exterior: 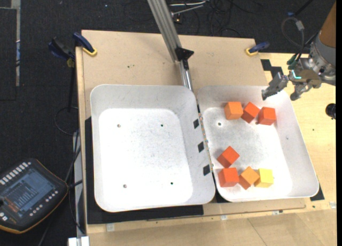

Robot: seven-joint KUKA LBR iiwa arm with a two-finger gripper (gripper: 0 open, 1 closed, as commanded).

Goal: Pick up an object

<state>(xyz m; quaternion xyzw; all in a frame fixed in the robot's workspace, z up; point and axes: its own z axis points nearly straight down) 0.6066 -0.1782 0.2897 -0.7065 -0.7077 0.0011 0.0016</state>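
The gripper point(284, 91) hangs with fingers spread wide and nothing between them, seemingly above the right bin point(299, 148) at its far rim, probably poised for a descent. Nearest below it sit three cubes in a row, the red cube point(267, 115) closest; four more lie further toward the near rim.

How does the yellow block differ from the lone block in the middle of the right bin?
The yellow block is yellow; the lone block is red-orange. The yellow block ends a touching row of three near the right bin's front edge, while the lone block stands apart. The yellow block sits roughly square to the view; the lone block is turned like a diamond. Both are small cubes of similar size, lying in that bin.
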